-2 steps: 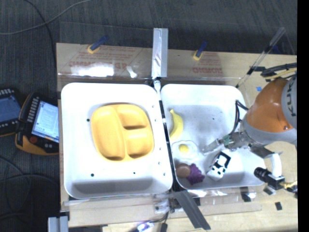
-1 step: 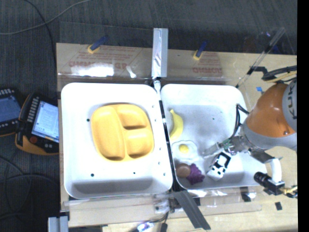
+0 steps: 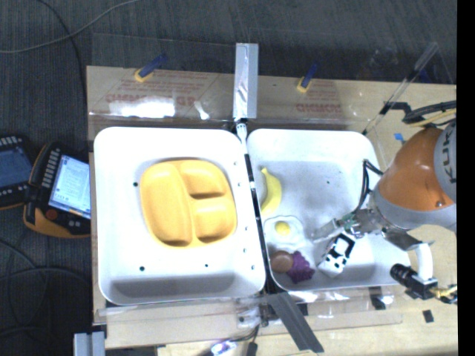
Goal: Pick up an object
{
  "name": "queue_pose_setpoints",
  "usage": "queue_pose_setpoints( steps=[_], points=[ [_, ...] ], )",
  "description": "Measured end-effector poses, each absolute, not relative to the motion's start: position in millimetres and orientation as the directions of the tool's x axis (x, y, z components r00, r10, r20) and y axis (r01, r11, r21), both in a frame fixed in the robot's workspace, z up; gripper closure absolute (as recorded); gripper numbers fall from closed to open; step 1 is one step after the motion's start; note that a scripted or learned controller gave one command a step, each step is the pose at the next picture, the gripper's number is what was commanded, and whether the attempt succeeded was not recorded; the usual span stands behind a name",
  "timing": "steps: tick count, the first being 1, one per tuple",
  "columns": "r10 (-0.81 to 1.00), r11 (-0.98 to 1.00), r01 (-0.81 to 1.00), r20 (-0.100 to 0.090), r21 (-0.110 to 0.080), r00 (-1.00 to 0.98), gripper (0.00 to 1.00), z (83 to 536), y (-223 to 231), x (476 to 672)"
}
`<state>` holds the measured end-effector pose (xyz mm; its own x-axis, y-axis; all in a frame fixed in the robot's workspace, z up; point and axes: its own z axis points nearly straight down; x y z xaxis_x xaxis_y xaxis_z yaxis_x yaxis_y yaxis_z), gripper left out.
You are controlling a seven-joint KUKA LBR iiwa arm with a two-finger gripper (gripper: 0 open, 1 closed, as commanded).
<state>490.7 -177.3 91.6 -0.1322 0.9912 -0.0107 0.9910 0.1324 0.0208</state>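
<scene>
Pincer (image 3: 338, 254) over right bin (image 3: 312, 158), banana (image 3: 272, 188) lengthwise vertical.

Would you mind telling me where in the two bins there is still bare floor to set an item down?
The right bin is bare across its far half, beyond the banana. Its near-left corner is crowded: fried egg, brown ball, purple toy and the black-and-white block by the gripper. The left bin offers just a margin around the yellow divided tray.
</scene>
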Motion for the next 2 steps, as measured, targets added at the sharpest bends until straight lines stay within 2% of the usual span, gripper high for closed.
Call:
queue_pose_setpoints(
  steps=[1,2],
  points=[
    [0.948,-0.317,0.948,0.005,0.015,0.317,0.0,91,-187,490.1],
    [0.987,-0.161,0.987,-0.002,-0.002,0.161,0.0,102,-200,483.8]
  ],
)
